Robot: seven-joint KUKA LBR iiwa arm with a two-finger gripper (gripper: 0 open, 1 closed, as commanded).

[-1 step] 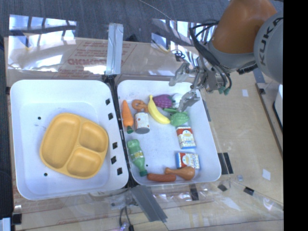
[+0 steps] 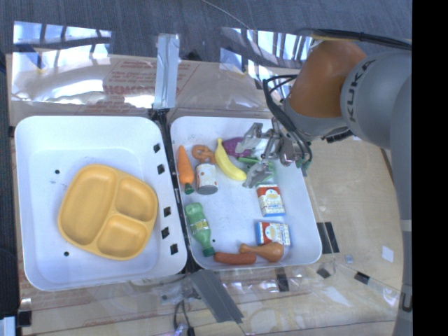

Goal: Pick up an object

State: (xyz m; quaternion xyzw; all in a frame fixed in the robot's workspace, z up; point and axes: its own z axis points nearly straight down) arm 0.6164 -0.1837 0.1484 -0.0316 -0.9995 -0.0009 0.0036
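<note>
I see the gripper (image 2: 262, 161) low in the right bin (image 2: 308, 215), jaws state indeterminate, with the banana (image 2: 228, 161) just to its left, long axis running diagonally toward the carrot (image 2: 185, 168).

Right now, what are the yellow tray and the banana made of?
The yellow divided tray looks like smooth moulded plastic: one even colour, rounded compartment edges, soft sheen. The banana seems to be a plastic toy too, uniformly bright yellow with a slight gloss, though from this view it is hard to be sure.
</note>
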